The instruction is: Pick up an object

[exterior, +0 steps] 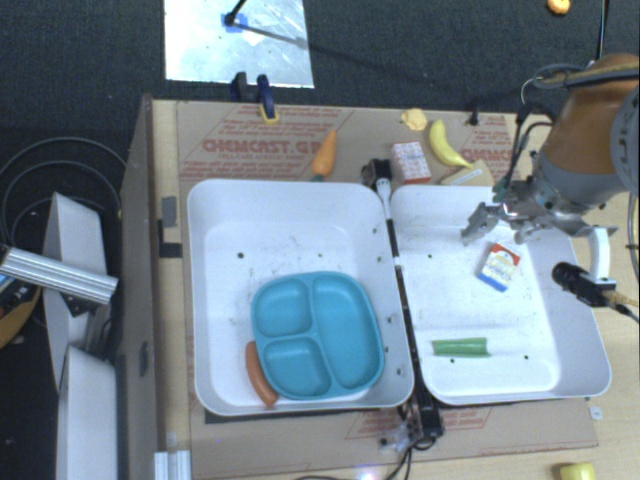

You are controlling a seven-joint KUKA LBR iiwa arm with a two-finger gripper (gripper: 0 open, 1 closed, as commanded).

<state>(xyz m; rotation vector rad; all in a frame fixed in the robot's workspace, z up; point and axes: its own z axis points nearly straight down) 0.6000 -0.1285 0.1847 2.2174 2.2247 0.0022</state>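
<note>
Carton (pixel 499 266) in right bin (pixel 560 373), just below fingers (pixel 478 222), apart.

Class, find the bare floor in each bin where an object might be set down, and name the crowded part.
Left bin: the back half, behind the blue tray. Right bin: the strip between the green block and the small carton. Crowded: the right bin's back, where the gripper hangs beside the carton.

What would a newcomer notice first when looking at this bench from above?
Probably the blue divided plate in the left bin, with an orange sausage-like piece beside its lower left edge. Next comes the grey and orange arm reaching in from the right, its gripper over the right bin, just above a small white, red and blue packet; a green stick lies lower down.
</note>
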